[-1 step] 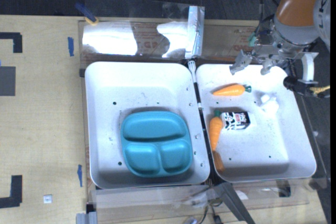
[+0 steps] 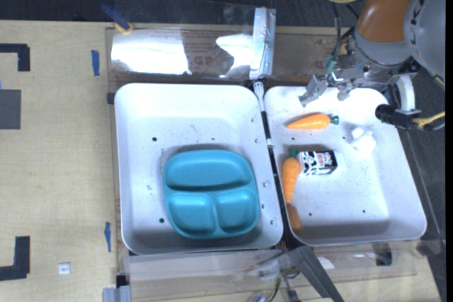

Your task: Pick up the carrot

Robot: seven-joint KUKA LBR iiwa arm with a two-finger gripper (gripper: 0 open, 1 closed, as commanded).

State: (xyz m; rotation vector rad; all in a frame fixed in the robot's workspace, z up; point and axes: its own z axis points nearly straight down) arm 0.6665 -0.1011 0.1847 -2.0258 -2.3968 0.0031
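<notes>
Two white bins share the counter, and in the right bin (image 2: 396, 212) the carrot (image 2: 309, 122) lies left-right, just near of the gripper (image 2: 327, 85), its opening unclear.

Orange carrot (image 2: 309, 122) with green top lies sideways in the right bin's far part.

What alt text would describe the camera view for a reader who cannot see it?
The grey arm's gripper hovers at the far edge of the right white bin, just above an orange toy carrot lying crosswise. A second orange carrot lies along that bin's left wall beside a small black-and-white carton, while the left white bin holds a blue divided plastic tray.
</notes>
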